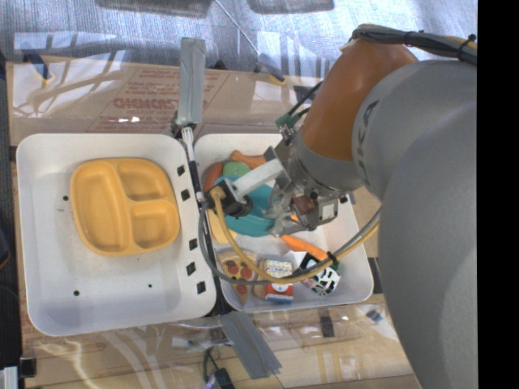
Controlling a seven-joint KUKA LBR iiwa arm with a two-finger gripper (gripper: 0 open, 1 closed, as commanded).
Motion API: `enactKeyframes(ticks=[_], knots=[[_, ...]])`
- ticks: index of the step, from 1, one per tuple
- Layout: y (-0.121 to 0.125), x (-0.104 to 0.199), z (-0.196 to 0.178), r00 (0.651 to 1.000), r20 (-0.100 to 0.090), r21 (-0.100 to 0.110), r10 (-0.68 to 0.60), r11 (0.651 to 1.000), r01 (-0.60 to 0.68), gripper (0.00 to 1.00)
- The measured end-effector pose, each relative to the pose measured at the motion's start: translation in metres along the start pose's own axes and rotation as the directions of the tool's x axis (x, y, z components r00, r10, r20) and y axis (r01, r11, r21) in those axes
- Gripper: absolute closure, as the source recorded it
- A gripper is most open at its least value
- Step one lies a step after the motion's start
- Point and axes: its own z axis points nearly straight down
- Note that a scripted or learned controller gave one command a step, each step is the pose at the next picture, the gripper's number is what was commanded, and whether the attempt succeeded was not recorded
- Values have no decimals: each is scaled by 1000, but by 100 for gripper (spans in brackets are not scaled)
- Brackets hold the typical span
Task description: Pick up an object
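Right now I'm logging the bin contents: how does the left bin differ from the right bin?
The left bin holds a single yellow divided tray lying flat, with bare white floor around it; the right bin is crowded with small mixed items, including a teal piece and an orange carrot-like toy. The arm's gripper is down over the right bin, not the left. Both are shallow and white.

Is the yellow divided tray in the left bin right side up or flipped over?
Right side up: the yellow tray shows its three hollow compartments.
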Motion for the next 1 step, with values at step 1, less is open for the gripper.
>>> enactKeyframes(ticks=[1], knots=[[5, -3, 43, 1000, 11, 2, 20, 1000, -20, 100]])
